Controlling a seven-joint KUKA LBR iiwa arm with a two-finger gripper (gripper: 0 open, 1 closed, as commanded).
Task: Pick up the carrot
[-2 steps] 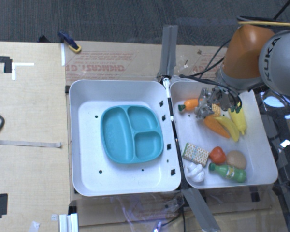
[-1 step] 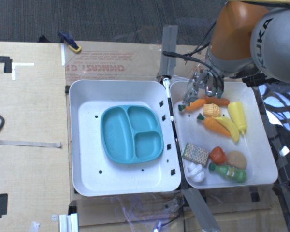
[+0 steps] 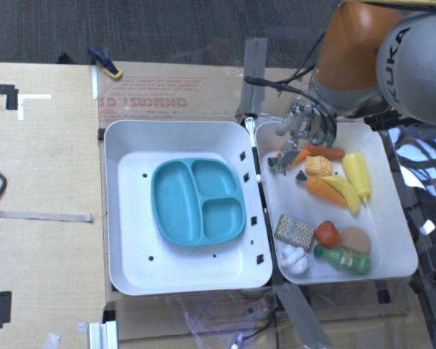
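Orange plastic carrot with a green leafy end (image 3: 298, 155) lies in the far left part of the right-hand shallow white bin (image 3: 277, 198), its green end pointing left toward the wall shared with the left-hand shallow white bin (image 3: 127, 224). In the camera view, the metal two-finger gripper (image 3: 301, 131) hangs directly over the carrot's far side, close above it or touching it. Whether the claw is spread or pressed together cannot be told from this angle, and nothing can be confirmed as pinched. Just right of the carrot sits a short yellow corn cob piece (image 3: 318, 166). A second tapered orange vegetable (image 3: 325, 189) lies nearer, against a curved yellow banana (image 3: 346, 193), so the target stands in a crowded cluster. A turquoise divided plastic plate (image 3: 200, 200) occupies the left bin, well apart from the work. Judgement: the step in hand is the approach and descent onto the carrot, and the pick is not yet shown as made, for the carrot rests on the bin floor. The next move calls for seating the claw astride the carrot's narrow body, clear of the corn piece, closing firmly, then lifting straight up. Risk noted: the smooth tapered shape could slip out, or the corn could be nudged.
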